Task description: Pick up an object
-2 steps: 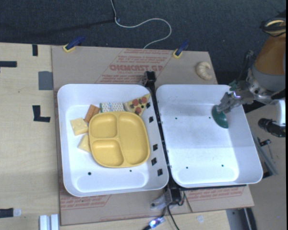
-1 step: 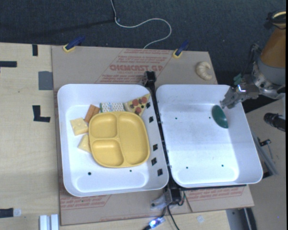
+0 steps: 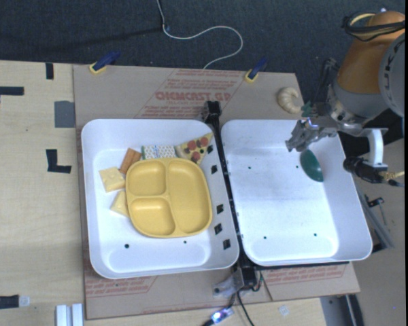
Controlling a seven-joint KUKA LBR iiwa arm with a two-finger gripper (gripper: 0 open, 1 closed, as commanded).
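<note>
My gripper (image 3: 300,140) hangs over the upper right part of the right bin (image 3: 279,243). Just below it, toward the bin's right wall, is a small dark green oval object (image 3: 313,167); whether it lies on the bin floor or touches the gripper is unclear. In the left bin (image 3: 102,243) a yellow divided plate (image 3: 168,197) takes up the middle. Around its upper and left edges lie several small items: pale yellow blocks (image 3: 112,179), an orange-brown piece (image 3: 130,159) and patterned pieces (image 3: 194,147).
A beige lump (image 3: 290,99) sits on the cardboard behind the right bin. A black divider with clips (image 3: 221,182) runs between the bins. The arm's orange band (image 3: 367,53) is at the upper right. A white cable (image 3: 204,36) lies on the dark floor behind.
</note>
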